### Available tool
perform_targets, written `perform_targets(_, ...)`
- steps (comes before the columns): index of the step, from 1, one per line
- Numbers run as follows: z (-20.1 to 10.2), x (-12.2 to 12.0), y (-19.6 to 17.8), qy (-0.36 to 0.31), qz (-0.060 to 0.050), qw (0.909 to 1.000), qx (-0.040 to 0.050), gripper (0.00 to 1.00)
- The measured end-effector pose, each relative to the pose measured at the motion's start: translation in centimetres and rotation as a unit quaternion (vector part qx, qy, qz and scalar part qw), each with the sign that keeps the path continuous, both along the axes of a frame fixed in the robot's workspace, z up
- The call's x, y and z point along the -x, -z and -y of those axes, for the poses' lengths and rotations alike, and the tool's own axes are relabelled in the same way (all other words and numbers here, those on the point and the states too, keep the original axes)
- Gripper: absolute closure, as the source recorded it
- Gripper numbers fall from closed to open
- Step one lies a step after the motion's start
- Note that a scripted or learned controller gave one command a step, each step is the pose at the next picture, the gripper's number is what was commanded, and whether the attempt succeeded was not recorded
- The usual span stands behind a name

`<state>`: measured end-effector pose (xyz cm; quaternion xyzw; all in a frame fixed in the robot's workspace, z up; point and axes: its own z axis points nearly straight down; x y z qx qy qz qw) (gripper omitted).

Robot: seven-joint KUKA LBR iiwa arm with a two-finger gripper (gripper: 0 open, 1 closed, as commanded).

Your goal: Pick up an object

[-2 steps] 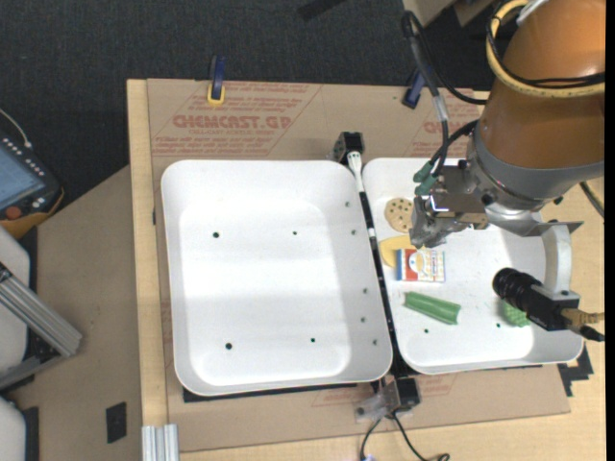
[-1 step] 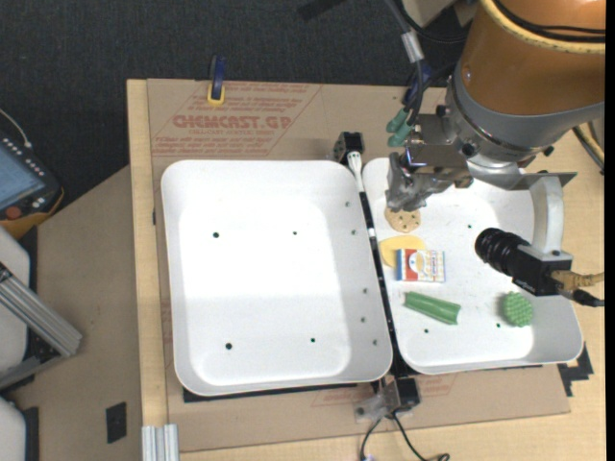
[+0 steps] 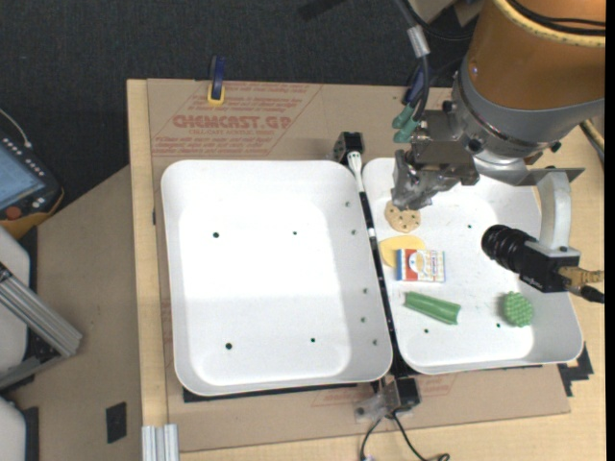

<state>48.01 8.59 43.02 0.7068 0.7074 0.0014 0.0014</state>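
– Gripper first: where is it hanging?
– It is hanging low in the right bin, just beyond the printed box on the box's far side. It is pointing down at the tan disc.
– Is it gripping anything?
– Nothing is showing in it. Whether it is standing wide or narrow, I cannot tell, because its tip is blending into the disc's far edge.
– So the disc is the likely target?
– I am judging so. The disc is lying flat on the bin floor, just beyond the box. The yellow piece is lying between the two and touching the box's far corner.
– What else is lying around the box?
– A green stick is lying just on its near side, and a knobbly green ball is sitting well apart toward the view's right.
– How far along is the pick?
– The approach is looking nearly done. The closing and the lifting are not yet done, and every object is lying on the bin floor.
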Motion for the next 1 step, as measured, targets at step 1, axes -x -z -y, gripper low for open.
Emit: perform_targets(1, -0.03, -0.06, -1.01, 0.000, 0.001, 1.0000, 0.0000, 1.00)
